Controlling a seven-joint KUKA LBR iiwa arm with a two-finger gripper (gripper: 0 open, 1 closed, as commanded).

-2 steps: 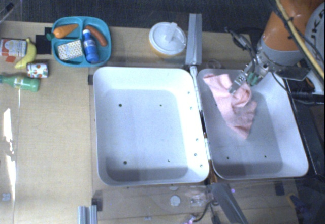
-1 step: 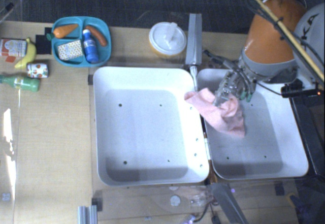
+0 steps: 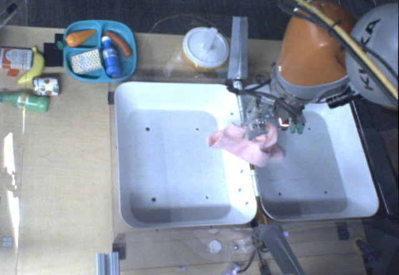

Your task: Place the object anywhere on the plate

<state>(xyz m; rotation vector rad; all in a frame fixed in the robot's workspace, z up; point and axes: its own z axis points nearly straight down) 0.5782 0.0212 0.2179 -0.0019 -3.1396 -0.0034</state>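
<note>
Spanning the middle of the bench, two shallow white plastic bins side by side: the wider left bin (image 3: 162, 161) and the right bin (image 3: 324, 174), meeting along a shared wall. Reaching in from the right, the grey arm with its broad orange band (image 3: 312, 37), wrist poised above the inner edge of the right bin. Draped across that shared wall, a crumpled pale pink cloth (image 3: 246, 143), one end lying in the left bin, the other bunched in the right bin. Hanging directly over the cloth's bunched end, the two-finger gripper (image 3: 265, 124), metal parts touching or just above the fabric; whether apart, together or clamped on the cloth cannot be told, the tips being lost against the folds. Behind the bins, a round yellow container with a white lid (image 3: 207, 48), standing near the left bin's far rim. Further left on the bare wooden bench, a teal divided plate (image 3: 128, 40) carrying toy food, well apart from the cloth. Beside the plate, near the bench's left edge, a small yellow toy banana (image 3: 32, 67), a little printed can (image 3: 45, 85) and a green toy bottle (image 3: 25, 101).
</note>
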